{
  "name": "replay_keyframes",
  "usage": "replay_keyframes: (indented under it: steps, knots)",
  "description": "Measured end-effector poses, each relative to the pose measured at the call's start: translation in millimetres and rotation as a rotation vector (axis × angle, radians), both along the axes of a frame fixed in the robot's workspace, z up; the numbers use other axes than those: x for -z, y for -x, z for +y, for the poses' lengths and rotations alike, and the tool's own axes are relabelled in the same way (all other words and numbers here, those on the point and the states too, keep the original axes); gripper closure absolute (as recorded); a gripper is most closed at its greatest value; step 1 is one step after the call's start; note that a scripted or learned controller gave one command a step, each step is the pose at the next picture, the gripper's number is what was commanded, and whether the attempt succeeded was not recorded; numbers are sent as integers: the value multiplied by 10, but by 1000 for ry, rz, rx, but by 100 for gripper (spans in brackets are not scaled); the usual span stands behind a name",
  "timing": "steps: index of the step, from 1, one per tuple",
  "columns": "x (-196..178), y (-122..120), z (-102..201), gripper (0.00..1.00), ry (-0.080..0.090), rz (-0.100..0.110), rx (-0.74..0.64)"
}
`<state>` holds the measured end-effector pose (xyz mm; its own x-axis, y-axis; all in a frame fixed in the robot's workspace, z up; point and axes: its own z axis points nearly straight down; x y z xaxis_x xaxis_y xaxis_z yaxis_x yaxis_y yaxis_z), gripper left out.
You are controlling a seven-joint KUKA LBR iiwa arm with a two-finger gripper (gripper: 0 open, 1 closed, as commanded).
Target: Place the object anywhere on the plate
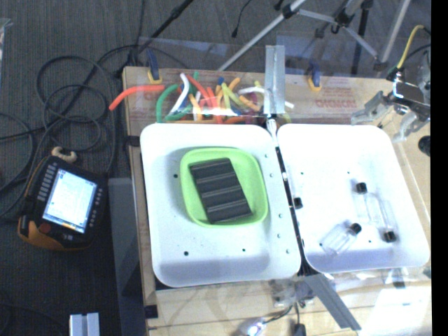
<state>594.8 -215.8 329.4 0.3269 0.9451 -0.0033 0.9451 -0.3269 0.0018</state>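
A green square plate (259, 187) lies in the left white bin (168, 250). On the plate rests a dark grey ridged block (220, 190), lying flat and turned a little off the plate's sides. My gripper (400, 102) is at the far right, beyond the back edge of the right bin (322, 152), well away from the plate and the block. Nothing shows between its fingers.
In the right bin lie a small clear bottle (338, 239) with a black cap and a clear tube (375, 209) with black ends. A bundle of coloured cables (203, 96) runs behind the left bin. A handheld pendant (63, 201) sits on the floor at left.
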Motion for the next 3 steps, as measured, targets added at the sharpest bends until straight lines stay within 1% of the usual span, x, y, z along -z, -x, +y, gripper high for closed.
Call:
replay_keyframes:
  steps: [1,2,3]
  knots:
    - [761,452,57,0,-2,3,34]
    - [-342,1099,19,0,0,-1,167]
    - [1286,1111,111,0,-4,3,144]
